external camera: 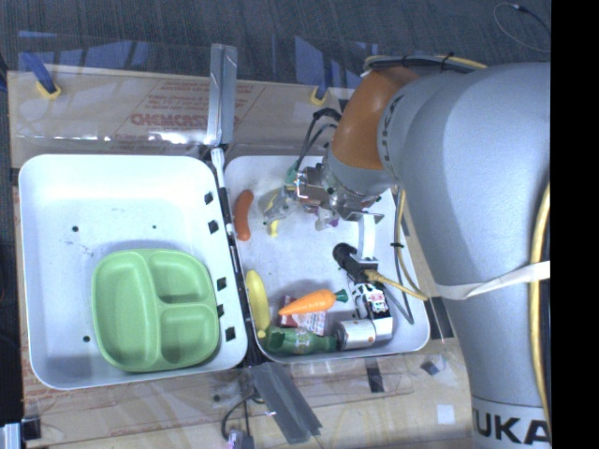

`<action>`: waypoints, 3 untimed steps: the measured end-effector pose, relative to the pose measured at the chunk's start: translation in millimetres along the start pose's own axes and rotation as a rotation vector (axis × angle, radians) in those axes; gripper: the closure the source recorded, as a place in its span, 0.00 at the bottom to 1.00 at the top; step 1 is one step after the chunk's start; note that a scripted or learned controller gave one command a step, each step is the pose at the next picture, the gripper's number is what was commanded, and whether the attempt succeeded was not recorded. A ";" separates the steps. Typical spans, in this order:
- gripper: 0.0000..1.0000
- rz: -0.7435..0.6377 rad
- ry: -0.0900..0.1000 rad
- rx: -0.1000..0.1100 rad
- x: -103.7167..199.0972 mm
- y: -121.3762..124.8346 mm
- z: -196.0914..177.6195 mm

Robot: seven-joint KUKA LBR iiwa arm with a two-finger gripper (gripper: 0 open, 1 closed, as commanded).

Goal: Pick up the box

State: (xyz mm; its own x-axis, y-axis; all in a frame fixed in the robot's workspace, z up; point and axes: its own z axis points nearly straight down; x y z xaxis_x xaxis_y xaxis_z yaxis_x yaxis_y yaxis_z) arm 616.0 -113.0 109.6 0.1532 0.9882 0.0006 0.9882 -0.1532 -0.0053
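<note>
Right bin (281, 171) | box (376, 300) near corner, well below gripper (323, 215) | grip state unclear

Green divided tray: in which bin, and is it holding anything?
The green divided tray lies flat in the left bin; its three compartments hold nothing.

Both bins (56, 181) white. Left bin: lime-green divided tray (154, 309). Right of the tray, in the other bin: orange-red sausage (243, 214), yellow banana (256, 299), orange carrot (309, 302) with green tip, dark green bottle (301, 342), silver can (356, 333). Arm (468, 185) grey, orange band (367, 120). Table (112, 101) tan with red print.
</note>
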 end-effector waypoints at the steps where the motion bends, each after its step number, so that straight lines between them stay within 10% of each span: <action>1: 0.00 -0.004 -0.001 -0.005 -47.1 43.2 -130.6; 2: 0.00 0.017 -0.002 -0.005 8.3 3.1 18.6; 3: 0.00 -0.189 0.000 0.000 6.1 -16.4 18.5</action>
State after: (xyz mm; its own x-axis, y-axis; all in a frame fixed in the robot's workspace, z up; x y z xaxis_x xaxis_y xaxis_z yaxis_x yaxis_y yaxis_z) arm 600.7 -104.4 91.1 -0.0350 0.9994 0.0017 0.9994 0.0350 -0.0054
